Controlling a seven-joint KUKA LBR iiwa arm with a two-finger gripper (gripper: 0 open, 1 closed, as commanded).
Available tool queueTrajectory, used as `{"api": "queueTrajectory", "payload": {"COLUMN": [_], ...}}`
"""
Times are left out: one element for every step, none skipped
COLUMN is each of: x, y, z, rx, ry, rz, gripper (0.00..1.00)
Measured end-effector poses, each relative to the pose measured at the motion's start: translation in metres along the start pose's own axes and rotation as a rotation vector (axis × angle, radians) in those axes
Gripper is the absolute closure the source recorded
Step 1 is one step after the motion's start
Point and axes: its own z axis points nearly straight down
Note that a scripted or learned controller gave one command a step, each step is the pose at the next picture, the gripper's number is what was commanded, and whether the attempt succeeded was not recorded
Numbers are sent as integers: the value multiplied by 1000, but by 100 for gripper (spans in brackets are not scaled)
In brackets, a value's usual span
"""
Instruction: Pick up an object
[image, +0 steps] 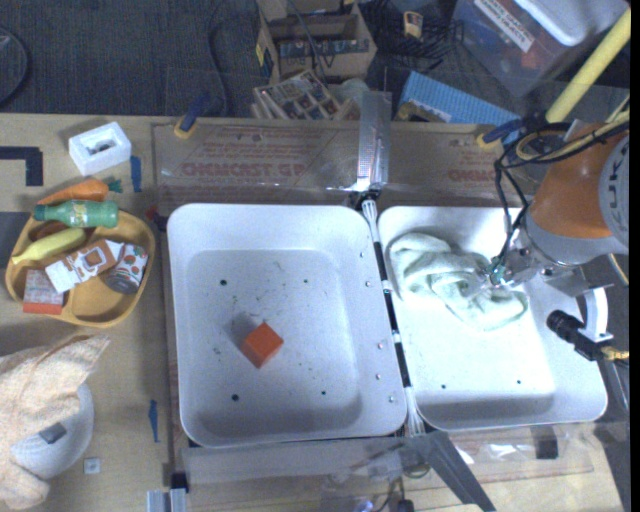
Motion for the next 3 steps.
{"api": "queueTrajectory", "payload": {"x": [-11,-43,-1], "y": [68,68,82], "z": [-9,13,12], "rx": [18,15,20], "ry": [8,10,2], "rz": [0,61,238], "gripper": [0,0,0]}}
